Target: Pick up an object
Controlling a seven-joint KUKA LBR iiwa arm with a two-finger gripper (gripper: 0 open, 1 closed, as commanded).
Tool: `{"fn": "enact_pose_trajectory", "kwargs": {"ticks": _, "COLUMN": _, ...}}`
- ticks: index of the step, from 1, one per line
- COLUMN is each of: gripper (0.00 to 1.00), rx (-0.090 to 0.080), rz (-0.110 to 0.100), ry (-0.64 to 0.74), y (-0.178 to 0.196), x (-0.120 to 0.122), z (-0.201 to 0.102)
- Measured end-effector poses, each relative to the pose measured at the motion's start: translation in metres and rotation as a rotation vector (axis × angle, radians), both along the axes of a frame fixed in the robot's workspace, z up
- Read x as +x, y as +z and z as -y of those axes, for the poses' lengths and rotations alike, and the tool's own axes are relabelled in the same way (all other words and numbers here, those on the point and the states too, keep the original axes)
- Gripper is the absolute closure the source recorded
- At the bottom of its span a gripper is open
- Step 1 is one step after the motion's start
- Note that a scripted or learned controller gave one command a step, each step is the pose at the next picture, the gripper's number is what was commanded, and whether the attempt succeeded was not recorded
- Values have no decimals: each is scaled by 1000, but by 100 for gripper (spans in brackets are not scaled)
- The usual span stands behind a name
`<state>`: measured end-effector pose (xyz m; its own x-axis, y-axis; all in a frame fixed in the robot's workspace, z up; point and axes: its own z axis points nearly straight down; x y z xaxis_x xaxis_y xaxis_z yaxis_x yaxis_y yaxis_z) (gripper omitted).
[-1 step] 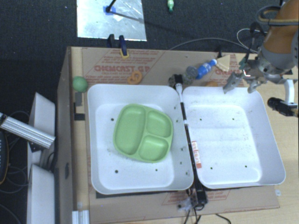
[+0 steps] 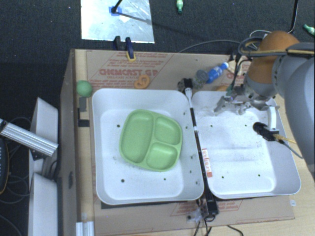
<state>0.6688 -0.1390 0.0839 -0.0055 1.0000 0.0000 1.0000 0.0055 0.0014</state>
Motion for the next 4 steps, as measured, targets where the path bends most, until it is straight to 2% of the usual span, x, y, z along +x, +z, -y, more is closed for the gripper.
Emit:
{"fn": "enact_pose_trajectory", "kwargs": {"ticks": 1, "gripper": 100, "rx": -2, "rz": 4, "ry": 3, "y": 12, "x": 1, "z": 0}}
{"fn": "enact_pose_trajectory", "kwargs": {"ticks": 2, "gripper": 0, "rx": -2, "rz": 4, "ry": 3, "y": 12, "x": 1, "z": 0}}
{"fn": "enact_pose_trajectory", "kwargs": {"ticks": 3, "gripper": 0, "rx": -1, "rz": 1, "ry": -1, "y": 1, "x": 0, "z": -8}}
{"fn": "enact_pose_trajectory", "kwargs": {"ticks": 4, "gripper": 100, "rx": -2, "rz": 4, "ry": 2, "y": 13, "x": 1, "z": -8}}
